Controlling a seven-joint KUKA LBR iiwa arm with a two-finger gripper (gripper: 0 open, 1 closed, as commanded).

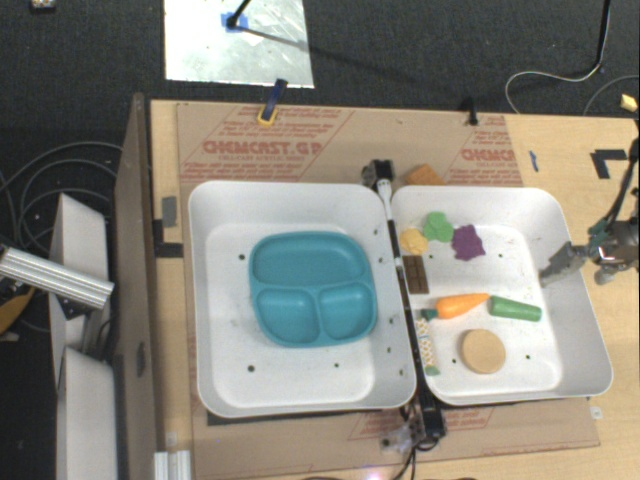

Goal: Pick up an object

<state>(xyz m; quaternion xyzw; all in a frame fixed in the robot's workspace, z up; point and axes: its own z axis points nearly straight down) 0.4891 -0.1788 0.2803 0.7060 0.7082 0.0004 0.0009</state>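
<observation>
**Toy food in the right bin, gripper at its far rim**

Lying side by side on the bench are two shallow white bins. The left bin (pixel 220 268) carries a teal divided plate (pixel 312 288) with three compartments, set near its middle. The right bin (pixel 560 298) holds the loose pieces: a green leafy piece (pixel 437 226) and a purple piece (pixel 467 240) close together near the upper wall, a small yellow piece (pixel 413 239) just beside the rim shared with the left bin, and a brown bar (pixel 415 272) directly below it along that same rim. Lower down, an orange carrot (pixel 461 306) lies almost end to end with a green cylinder (pixel 515 310), and a tan round disc (pixel 482 351) sits below them, apart from both. A speckled white strip (pixel 427 346) lies against the inner rim near the disc. Outside the bins, an orange block (pixel 424 175) rests on the cardboard behind the right bin.

The gripper (pixel 560 260) sits at the right bin's right-hand rim, well apart from every piece, with open bin floor between it and the green cylinder. It appears as a small dark grey shape; whether its tips are spread or closed cannot be told, and nothing is seen between them.
</observation>
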